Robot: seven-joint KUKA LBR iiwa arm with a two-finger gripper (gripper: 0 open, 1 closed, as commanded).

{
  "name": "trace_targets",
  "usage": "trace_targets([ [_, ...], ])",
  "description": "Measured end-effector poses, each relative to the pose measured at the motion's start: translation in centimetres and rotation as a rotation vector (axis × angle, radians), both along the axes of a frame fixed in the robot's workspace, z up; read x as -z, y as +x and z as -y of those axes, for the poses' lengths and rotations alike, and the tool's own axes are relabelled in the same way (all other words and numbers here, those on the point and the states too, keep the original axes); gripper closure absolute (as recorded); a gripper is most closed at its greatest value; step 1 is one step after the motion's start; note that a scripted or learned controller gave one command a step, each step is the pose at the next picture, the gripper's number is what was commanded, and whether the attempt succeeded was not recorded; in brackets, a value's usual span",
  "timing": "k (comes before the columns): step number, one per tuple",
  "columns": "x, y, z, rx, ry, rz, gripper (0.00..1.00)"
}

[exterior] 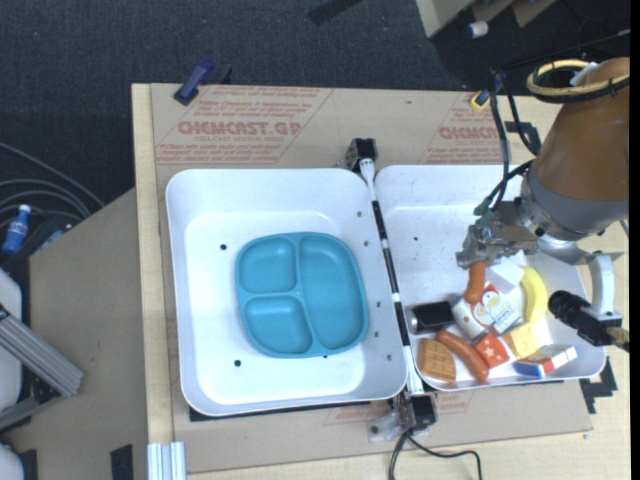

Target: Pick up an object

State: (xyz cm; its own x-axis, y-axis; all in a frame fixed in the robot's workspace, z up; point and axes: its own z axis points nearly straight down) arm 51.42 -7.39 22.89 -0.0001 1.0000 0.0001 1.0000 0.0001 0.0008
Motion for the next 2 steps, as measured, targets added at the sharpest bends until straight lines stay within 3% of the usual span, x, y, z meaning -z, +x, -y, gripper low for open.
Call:
trace_targets([
  [1, -3.3, -1.0, -5.7, -0.001, 0.001, -0.001, 1.00],
  [2, -3.7, -3.5, -7.1, 0.000, 0.001, -0.005, 1.00],
])
